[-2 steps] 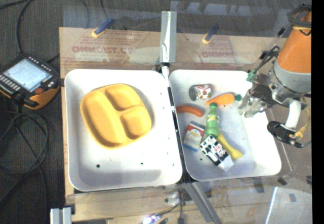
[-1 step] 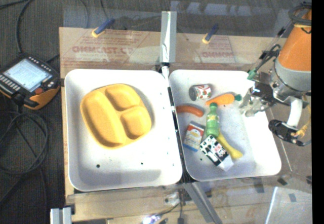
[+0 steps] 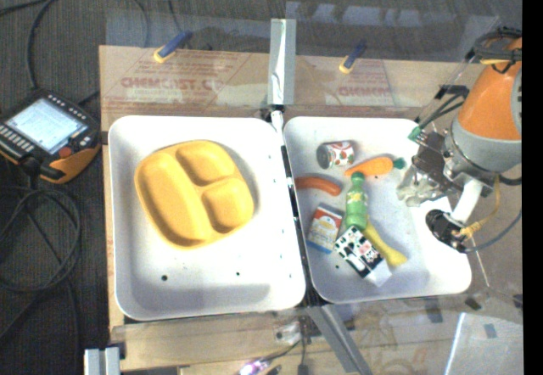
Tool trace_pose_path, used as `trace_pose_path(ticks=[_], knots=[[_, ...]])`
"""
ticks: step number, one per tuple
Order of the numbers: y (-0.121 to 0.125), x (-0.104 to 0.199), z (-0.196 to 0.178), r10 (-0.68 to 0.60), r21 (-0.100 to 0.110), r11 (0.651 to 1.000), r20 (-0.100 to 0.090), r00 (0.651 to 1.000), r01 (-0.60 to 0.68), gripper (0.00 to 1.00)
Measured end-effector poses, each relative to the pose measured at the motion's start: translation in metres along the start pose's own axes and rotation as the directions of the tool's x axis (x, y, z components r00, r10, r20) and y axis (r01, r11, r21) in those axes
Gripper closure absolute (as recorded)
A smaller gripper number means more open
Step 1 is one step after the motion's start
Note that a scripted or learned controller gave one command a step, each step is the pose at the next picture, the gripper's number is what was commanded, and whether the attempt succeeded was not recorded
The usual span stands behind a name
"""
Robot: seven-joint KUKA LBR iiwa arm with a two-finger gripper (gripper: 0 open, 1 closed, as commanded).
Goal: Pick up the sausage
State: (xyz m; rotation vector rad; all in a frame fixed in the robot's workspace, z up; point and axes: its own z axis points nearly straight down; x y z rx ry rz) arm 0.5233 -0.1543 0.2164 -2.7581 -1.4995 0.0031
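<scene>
Left bin [image 3: 127,280]: we note one thing in it, a yellow divided tray [image 3: 197,192], lying flat towards the far side; we take it for a drop-off dish, kept apart from the clutter.
Right bin [image 3: 450,280]: we count the small items bunched in its left and middle parts, which we judge leaves the right side open for the arm's entry.
Sausage [image 3: 319,184]: it lies flat near the left wall of the right bin, long axis running left to right, just below the small can [image 3: 337,153] and just left of the green bottle [image 3: 355,203].
Neighbours: a carrot [image 3: 374,166] sits up and right of the bottle; a small carton [image 3: 324,228], a black-and-white box [image 3: 360,250] and a banana [image 3: 383,248] crowd the near side.
Jaws [image 3: 417,187]: we see them low over the right side of the right bin, gripping nothing; open or closed, we cannot tell.
Sausage to jaws: well to their left, with bottle and carrot between; we judge a leftward move is needed.
</scene>
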Motion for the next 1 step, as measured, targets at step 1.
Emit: trace_pose_path(ticks=[1], knots=[[-0.0222, -0.0363, 0.0002, 0.164, 0.001, 0.987, 0.001, 0.987, -0.164, 1.00]])
